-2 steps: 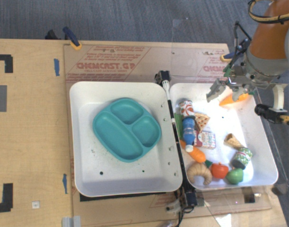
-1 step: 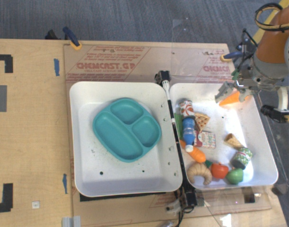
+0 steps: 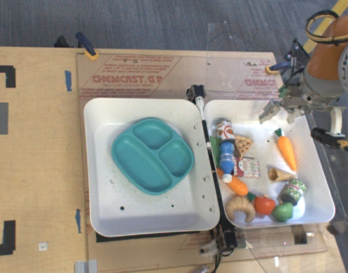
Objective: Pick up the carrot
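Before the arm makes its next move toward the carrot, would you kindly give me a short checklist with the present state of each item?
1. Carrot in view in the right bin: ok.
2. Carrot free of neighbours: ok; it lies apart from the waffle cone below it.
3. Gripper open: ok; its fingers are spread.
4. Gripper holds nothing: ok; nothing sits between the fingers.
5. Gripper lined up over the carrot: not ok; it hangs near the bin's far edge, above the carrot's green top.
6. Height of the gripper above the bin floor: cannot tell from this slanted view.
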`<state>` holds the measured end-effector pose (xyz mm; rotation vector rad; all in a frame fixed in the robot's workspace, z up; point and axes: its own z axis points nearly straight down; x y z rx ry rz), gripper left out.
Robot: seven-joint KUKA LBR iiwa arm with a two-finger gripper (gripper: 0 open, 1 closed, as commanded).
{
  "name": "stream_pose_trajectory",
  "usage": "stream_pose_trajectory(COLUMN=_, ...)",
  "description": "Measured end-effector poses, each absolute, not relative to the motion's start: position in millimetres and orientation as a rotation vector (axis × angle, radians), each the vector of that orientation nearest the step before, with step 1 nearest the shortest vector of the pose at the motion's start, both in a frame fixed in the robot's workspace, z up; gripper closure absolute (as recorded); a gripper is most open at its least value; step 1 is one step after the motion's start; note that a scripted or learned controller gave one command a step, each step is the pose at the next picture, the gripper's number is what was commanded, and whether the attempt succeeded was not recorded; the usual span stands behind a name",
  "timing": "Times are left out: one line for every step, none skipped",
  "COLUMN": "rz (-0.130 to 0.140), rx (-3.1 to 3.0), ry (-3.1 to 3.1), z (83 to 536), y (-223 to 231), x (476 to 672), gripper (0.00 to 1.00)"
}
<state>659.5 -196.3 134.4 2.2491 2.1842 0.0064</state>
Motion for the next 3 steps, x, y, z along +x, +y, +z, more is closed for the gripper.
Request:
stream_pose_trajectory(rz=0.005, rx=2.036, ry=2.401, z=90.0, y=-209.3, x=620.0, gripper=0.00)
stream_pose_trajectory(rz=0.007, rx=2.031, ry=2.393, z=102.3, y=-210.2, x=622.3, gripper=1.00)
stream_pose_trajectory(rz=0.011, rx=2.242, ry=2.189, z=170.0, y=-138.5, x=647.7, gripper=1.00)
